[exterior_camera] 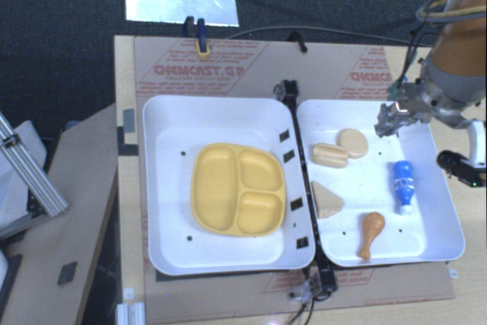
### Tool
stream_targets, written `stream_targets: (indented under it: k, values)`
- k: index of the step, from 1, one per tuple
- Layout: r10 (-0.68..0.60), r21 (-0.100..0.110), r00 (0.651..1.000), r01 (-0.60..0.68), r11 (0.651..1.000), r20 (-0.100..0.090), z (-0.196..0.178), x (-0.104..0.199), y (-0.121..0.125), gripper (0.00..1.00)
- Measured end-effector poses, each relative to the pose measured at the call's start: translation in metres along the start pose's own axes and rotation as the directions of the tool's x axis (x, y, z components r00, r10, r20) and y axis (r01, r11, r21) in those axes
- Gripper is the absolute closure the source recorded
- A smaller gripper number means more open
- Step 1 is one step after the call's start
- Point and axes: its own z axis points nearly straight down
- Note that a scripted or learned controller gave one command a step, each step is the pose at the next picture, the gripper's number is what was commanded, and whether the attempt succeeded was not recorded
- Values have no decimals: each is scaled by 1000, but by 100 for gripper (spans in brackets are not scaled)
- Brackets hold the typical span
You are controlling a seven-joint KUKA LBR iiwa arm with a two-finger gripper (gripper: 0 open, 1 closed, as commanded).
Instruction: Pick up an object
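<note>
The right bin (426,240) holds several toy foods: a round tan biscuit (352,142), a pale hot-dog bun (330,155), a wedge of sandwich (327,200), a chicken drumstick (370,233) and a blue bottle (403,185). My gripper (389,121) hangs over the bin's upper right part, just right of and above the biscuit. Nothing shows between its fingers.
The left bin (163,164) bears a yellow divided plate (237,188). A black divider (300,186) runs between the bins. A blue-and-yellow clamp (201,36) sits on the board's far edge. A black cable (358,32) crosses behind the bins.
</note>
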Motion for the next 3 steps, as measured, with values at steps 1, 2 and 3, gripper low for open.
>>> stream_targets:
  k: [1,2,3]
  values:
    - [-5,4,1000,5,1000,-3,0,55,24,100]
    - [-4,6,1000,4,1000,-3,18,105,36,100]
    - [-4,4,1000,4,1000,-3,16,153,56,100]
